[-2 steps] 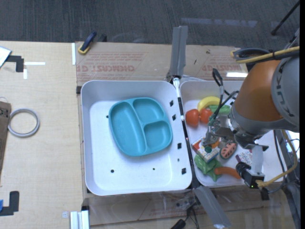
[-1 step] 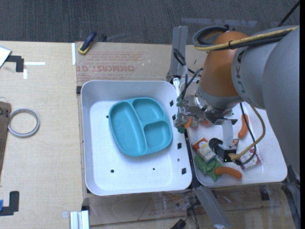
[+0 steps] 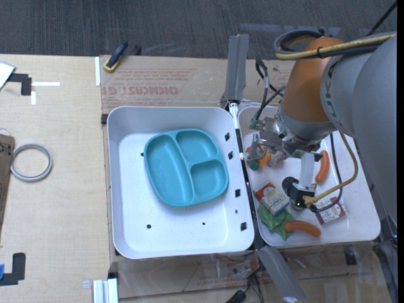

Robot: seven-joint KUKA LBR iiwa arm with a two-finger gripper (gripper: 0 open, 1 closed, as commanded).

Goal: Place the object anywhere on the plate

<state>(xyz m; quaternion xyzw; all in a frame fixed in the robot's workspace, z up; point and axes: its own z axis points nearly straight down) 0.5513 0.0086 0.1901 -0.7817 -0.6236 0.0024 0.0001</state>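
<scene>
Bench: from my remote seat I see a light wooden bench top (image 3: 50, 219) with dark floor beyond it, and a flattened piece of cardboard (image 3: 164, 84) lying behind the bins.
Arm: the grey arm (image 3: 366, 87) with its orange band (image 3: 306, 84) comes in from the right and hangs over the right bin.
Left bin: the white left bin (image 3: 126, 232) carries the plate.
Right bin: the white right bin (image 3: 363, 223) holds a scatter of small items under the arm.
Plate: the blue three-compartment plate (image 3: 186, 166) lies tilted in the middle of the left bin, and I see nothing resting on it.
Gripper: the gripper (image 3: 268, 150) sits low at the right bin's left side; I cannot tell how it stands.
Objects: a small carton (image 3: 273, 199), a green item (image 3: 273, 223), an orange carrot-like piece (image 3: 303, 228), an orange sausage shape (image 3: 324, 166) and a small packet (image 3: 330, 212) all lie in the right bin.
Tape roll: a tape roll (image 3: 29, 161) lies on the bench, well left of the bins.
</scene>
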